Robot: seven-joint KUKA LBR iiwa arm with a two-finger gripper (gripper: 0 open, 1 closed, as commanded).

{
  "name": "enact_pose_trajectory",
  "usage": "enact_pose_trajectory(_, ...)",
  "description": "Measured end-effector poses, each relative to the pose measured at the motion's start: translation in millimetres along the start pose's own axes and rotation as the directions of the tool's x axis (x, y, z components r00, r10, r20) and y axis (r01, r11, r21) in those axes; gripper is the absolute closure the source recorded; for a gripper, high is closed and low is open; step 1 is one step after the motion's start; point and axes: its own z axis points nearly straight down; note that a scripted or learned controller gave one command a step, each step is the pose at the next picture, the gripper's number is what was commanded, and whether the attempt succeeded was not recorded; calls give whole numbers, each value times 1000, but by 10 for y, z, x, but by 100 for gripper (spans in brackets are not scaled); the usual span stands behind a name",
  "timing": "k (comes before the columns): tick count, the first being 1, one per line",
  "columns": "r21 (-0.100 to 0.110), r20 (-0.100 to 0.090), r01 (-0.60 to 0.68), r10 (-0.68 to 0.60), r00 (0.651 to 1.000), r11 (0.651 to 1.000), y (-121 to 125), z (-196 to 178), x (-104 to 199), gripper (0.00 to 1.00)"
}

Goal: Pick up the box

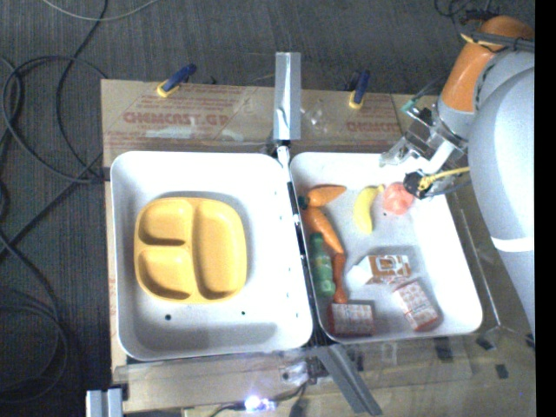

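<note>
- Nearest to the camera, a small red and white cardboard box point(352, 318) lies flat at the front wall of the right shallow white bin point(465, 268), near its front left corner.
- Just beside it to the right, a second small red and white box point(415, 305) lies tilted, apart from the first one.
- A little further back, an orange-brown and white box point(388, 268) lies flat near the middle of this bin.
- All three boxes rest on the bin floor, well apart from the gripper.
- Along the left wall of the same bin lie a green plastic bottle point(322, 268) and two orange toy carrots point(320, 224), close together.
- In the left shallow white bin point(130, 320) sits a yellow plastic plate with three compartments point(193, 248).
- Further back in the right bin, a yellow toy banana point(365, 208) lies just beside a round pink toy fruit point(398, 198).
- The gripper point(396, 156) hovers over the far right corner of the right bin, just behind the pink fruit.
- One cannot tell if the gripper is open or closed; nothing is seen held in it.
</note>
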Motion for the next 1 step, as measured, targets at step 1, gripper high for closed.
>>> enact_pose_trajectory(1, -1, -5, 79, -79, 997, 997, -30, -487, -329, 0)
